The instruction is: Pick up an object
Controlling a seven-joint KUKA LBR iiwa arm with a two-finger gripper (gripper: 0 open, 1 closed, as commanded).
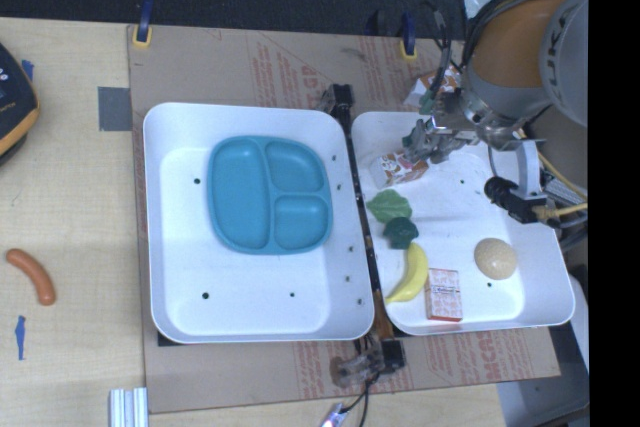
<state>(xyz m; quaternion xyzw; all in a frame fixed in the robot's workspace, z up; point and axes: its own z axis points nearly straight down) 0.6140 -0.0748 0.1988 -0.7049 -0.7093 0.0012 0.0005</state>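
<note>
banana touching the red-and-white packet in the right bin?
Cannot tell. In the camera view, the banana and the packet lie edge to edge, with no plain gap or contact between them.

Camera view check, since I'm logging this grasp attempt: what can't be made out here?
- The gripper: small and cluttered against the wrist hardware, so its state is unreadable.
- The packet beside it: print too small to read, and contact with the gripper is unclear.
- The small box by the banana: label too small.
- The arm: cut off by the top edge.
- The dark device: cut off by the left edge.
</note>
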